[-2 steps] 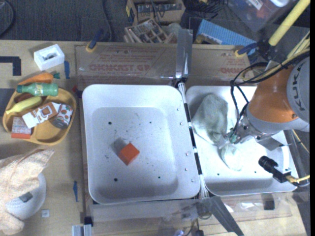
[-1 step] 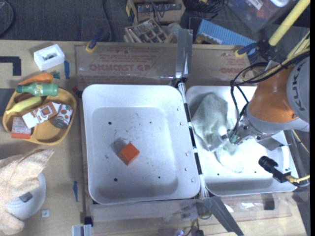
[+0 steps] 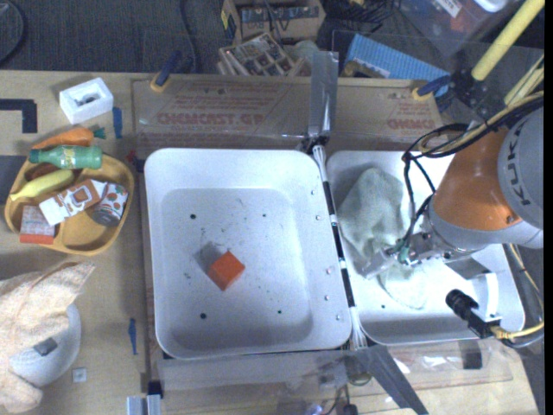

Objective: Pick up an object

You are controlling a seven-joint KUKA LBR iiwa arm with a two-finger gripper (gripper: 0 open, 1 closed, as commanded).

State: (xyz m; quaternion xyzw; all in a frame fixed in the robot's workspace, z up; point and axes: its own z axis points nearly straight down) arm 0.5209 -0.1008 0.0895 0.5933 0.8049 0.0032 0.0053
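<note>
**Working the cloth in the right bin**

I am holding the two-finger gripper low in the shallow white right-hand bin, at the lower edge of the crumpled pale green cloth in the frame's right half. I cannot tell how it is set. I am judging a centred, deeper bite into the folds safer. The small orange cube is sitting well apart in the white left-hand bin.

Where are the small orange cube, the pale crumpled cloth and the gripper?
small orange cube (image 3: 227,270), camera view, top face.
pale crumpled cloth (image 3: 371,206), camera view, middle folds.
gripper (image 3: 390,258), camera view, at its fingertips.
</note>
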